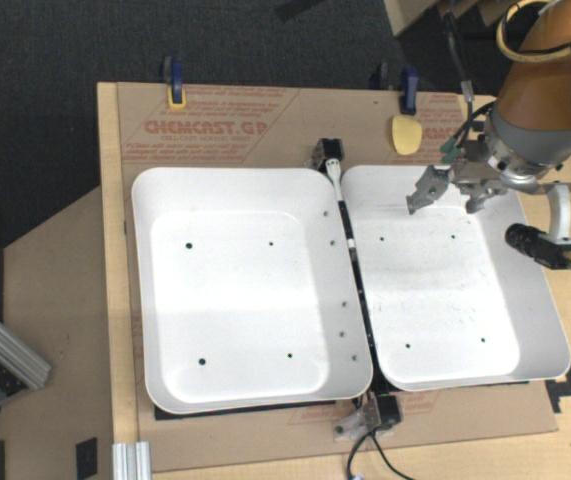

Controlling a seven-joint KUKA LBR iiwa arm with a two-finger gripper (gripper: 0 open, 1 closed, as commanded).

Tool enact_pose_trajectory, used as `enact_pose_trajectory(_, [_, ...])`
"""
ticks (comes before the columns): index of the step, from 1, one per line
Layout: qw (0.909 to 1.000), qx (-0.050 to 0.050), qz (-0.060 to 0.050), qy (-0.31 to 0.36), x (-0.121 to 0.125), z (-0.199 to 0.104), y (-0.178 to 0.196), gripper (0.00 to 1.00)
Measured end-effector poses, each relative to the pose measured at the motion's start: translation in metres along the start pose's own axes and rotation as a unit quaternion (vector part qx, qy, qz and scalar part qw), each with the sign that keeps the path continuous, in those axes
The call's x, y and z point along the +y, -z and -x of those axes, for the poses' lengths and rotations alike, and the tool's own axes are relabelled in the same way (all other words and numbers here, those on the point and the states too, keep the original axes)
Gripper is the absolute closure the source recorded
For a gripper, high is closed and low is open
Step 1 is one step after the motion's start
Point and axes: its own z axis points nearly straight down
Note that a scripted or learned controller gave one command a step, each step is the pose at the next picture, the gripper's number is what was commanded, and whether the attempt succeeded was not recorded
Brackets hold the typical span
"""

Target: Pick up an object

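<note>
Overhead, metal gripper (pixel 449 198) fingers spread, grasping nothing, above smooth rounded white right bin (pixel 525 353); yellow pad (pixel 406 134) on cardboard.

Lab: clamped bench (pixel 265 118), white bins (pixel 165 198)

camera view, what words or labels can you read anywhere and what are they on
"CHEMCAST. G.P": red print on the brown board under the left bin, the last characters unsure.
Smaller red lines above and below it, and more red print on the board behind the right bin: too small and blurred to read.
No text shows on the bins, the blue clamps, the yellow object or the pincer.
</note>
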Motion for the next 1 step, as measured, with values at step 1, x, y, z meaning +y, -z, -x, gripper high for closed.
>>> enact_pose_trajectory(1, [1.0000, 0.000, 0.002, 0.000, 0.0008, -0.0001, 0.0110, 1.00])
